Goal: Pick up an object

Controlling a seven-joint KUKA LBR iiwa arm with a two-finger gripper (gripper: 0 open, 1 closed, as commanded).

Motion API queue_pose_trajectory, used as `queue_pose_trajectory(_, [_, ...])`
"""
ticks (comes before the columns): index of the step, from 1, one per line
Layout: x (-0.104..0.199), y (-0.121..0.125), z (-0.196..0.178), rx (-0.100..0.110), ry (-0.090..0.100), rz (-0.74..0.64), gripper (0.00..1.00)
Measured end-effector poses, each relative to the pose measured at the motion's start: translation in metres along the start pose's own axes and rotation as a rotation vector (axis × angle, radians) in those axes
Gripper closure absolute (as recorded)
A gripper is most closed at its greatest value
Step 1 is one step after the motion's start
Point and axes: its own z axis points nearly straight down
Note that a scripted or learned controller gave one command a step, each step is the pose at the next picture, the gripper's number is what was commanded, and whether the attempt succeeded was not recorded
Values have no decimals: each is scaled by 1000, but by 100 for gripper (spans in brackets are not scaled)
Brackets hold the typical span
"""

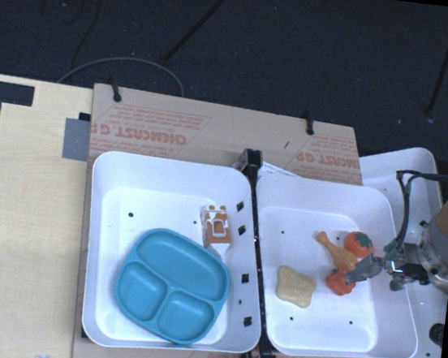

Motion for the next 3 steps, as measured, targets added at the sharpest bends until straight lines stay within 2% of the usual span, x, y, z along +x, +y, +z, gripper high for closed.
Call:
queue_pose_trajectory(1, [0,3,-6,-13,-3,-3,0])
queue_pose_trajectory(2, [-2,1,37,-7,0,-3,0])
queue_pose_trajectory(3, [2,10,95,-8,0,-3,0])
